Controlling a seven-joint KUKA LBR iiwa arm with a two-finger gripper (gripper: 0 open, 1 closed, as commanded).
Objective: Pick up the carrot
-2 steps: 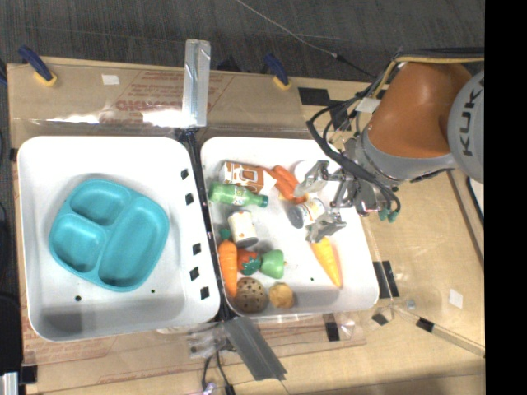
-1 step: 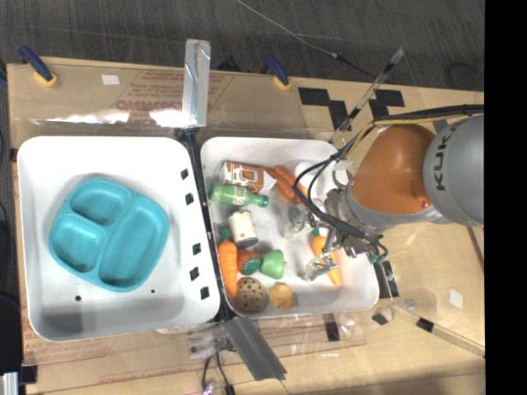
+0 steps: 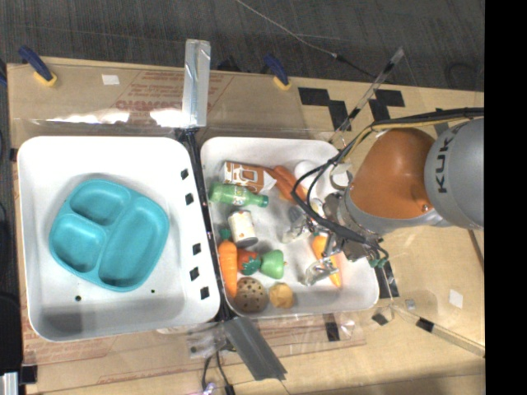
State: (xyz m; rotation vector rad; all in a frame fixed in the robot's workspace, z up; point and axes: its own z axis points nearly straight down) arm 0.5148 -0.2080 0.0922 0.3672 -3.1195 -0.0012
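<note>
A small orange carrot lies in the right part of the right bin, partly covered by the wrist. My gripper is down low over it, at the end of the grey arm with the orange band. Its two metal fingers stand apart, one on each side of the carrot's upper end, and they look open. A second, longer orange carrot lies along the bin's left wall. Another orange piece rests near the back of the bin.
The right bin also holds a brown carton, a green bottle, a small can, a green pepper, a brown ball and a yellowish piece. A teal divided plate sits in the left bin.
</note>
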